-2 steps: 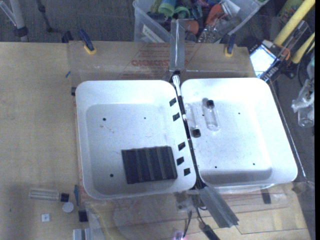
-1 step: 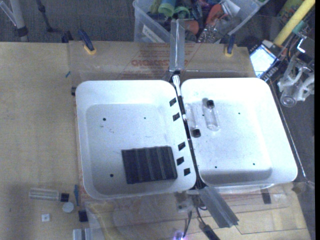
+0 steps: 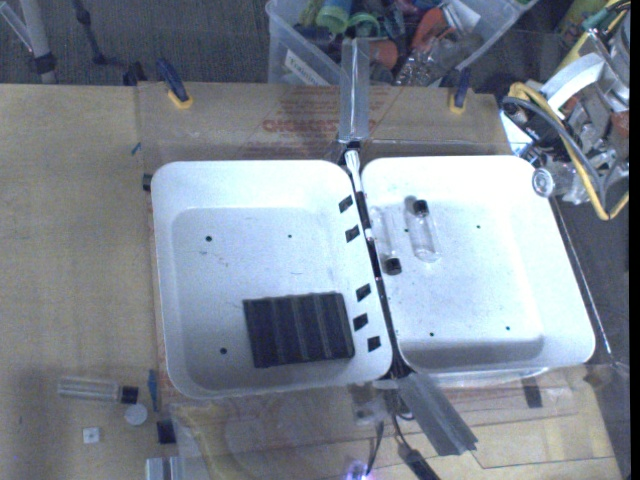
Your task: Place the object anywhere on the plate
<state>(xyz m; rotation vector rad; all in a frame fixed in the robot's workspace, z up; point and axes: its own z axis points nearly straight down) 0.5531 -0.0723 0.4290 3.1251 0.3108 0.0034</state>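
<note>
A clear vial [image 3: 422,230] with a black cap lies in the right bin [image 3: 500,298], near its back-left corner, with a second, thinner vial [image 3: 381,240] just beside it along the bin's left wall; nothing lies over either. The dark ribbed plate [image 3: 298,329] sits flat in the left bin [image 3: 200,268] near its front-right corner, well apart from the vials across the divider between the bins. The arm's end [image 3: 585,138] hangs off the right bin's back-right corner, its grasp impossible to tell, while a tub of bright tools [image 3: 400,13] stands behind the bench and another vial [image 3: 95,390] lies by the left bin's front-left corner.
</note>
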